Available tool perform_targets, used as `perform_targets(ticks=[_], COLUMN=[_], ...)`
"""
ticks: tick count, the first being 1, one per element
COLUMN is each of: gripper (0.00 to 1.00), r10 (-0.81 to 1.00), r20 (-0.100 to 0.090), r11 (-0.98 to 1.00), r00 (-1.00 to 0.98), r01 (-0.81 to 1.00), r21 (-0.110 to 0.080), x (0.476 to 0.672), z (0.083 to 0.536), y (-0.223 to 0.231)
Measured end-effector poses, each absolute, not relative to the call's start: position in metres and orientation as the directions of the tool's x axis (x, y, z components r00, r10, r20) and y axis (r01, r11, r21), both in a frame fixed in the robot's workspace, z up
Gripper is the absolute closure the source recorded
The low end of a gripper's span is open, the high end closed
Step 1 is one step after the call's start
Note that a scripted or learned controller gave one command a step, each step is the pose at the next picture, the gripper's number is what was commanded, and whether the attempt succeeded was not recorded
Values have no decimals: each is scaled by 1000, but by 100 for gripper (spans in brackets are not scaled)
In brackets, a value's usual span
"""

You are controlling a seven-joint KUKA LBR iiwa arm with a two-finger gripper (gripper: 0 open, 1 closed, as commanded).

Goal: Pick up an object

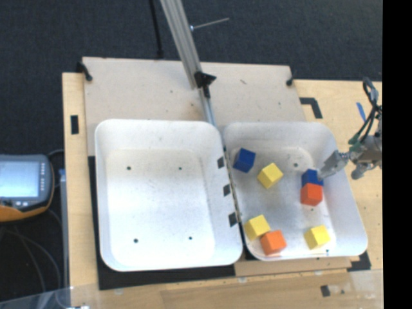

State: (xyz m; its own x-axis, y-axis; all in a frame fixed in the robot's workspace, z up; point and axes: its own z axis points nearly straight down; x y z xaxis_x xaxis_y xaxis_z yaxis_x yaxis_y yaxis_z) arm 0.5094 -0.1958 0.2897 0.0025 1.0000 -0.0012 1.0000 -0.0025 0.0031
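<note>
The right bin (pixel 335 140) holds several small cubes. A blue cube (pixel 244 160) and a yellow cube (pixel 270 175) lie near its left side. Toward the right, a second blue cube (pixel 311 176) sits right behind an orange-red cube (pixel 311 194). Along the front lie a yellow cube (pixel 257 226), an orange cube (pixel 273 241) and another yellow cube (pixel 317 236). My gripper (pixel 332 164) comes in from the right edge and its tip hangs just right of the second blue cube, over the bin's right side. Nothing visibly hangs from it.
The left bin (pixel 109 172) stands beside the right one, the two meeting at a shared middle edge (pixel 226 185). A slanted metal post (pixel 183 37) rises behind the bins. A small screen device (pixel 24 180) sits off the bench at far left.
</note>
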Motion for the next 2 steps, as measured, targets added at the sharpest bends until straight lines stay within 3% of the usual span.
perform_targets(ticks=[1, 2], gripper=[0, 0], r10=[1000, 1000], r20=[-2, -2], r11=[5, 3], r00=[-5, -3], r01=[1000, 1000], r21=[2, 1], x=[565, 563], z=[279, 280], y=[-187, -188])
